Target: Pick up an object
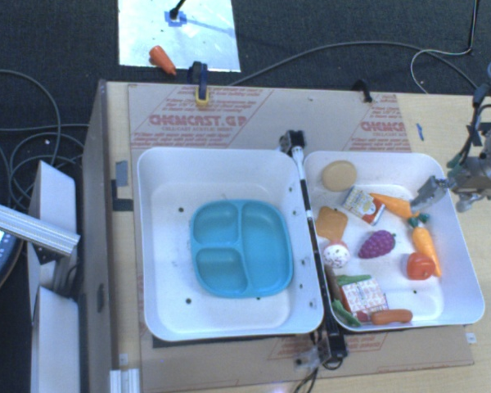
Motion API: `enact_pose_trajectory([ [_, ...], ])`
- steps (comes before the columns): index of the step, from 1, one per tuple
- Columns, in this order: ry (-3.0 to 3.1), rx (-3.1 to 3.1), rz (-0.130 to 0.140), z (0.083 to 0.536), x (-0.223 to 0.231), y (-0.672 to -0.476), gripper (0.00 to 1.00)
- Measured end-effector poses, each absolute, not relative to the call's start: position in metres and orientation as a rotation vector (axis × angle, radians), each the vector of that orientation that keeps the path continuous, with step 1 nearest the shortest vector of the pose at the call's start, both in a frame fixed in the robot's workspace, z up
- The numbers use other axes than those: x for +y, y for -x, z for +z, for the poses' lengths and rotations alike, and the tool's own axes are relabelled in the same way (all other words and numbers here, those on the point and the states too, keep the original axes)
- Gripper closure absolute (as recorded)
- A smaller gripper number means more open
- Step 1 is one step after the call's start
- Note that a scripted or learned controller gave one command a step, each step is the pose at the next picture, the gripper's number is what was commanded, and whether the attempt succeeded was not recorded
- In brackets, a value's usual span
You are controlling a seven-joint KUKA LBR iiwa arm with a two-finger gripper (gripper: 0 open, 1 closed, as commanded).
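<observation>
The right bin (pixel 466 285) holds several toy foods: a tan round cookie (pixel 339 174), a white and red carton (pixel 362 205), two orange carrots (pixel 393 205) (pixel 424 240), purple grapes (pixel 377 243), a red tomato (pixel 421 266), an orange toast slice (pixel 331 223), a white ball (pixel 336 255), a printed packet (pixel 364 297) and a sausage (pixel 390 317). My gripper (pixel 443 201) hangs over the bin's upper right part, just right of the upper carrot. It is open, with nothing between its fingers.
A blue divided plate (pixel 240 248) lies in the left bin (pixel 159 219). A black divider rail (pixel 309 228) runs between the bins. Green beans (pixel 352 281) lie near the packet. Cables and a clamp (pixel 200 84) sit beyond the bench's back edge.
</observation>
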State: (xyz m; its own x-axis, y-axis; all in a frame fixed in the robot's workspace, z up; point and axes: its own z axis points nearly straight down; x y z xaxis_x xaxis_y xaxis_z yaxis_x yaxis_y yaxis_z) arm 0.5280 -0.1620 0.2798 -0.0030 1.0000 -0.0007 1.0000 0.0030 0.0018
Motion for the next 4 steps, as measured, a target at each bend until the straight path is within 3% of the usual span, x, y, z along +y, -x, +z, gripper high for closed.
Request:
enact_pose_trajectory([
  [1, -2.219, 2.227, -0.001, 0.157, -0.133, -0.571, 0.0],
  [2, -2.22, 2.222, 0.001, 0.084, -0.113, -0.547, 0.0],
  [3, -2.218, 2.221, 0.003, 0.095, -0.113, -0.548, 1.0],
  [4, -2.218, 2.222, 0.003, 0.095, -0.113, -0.548, 0.0],
])
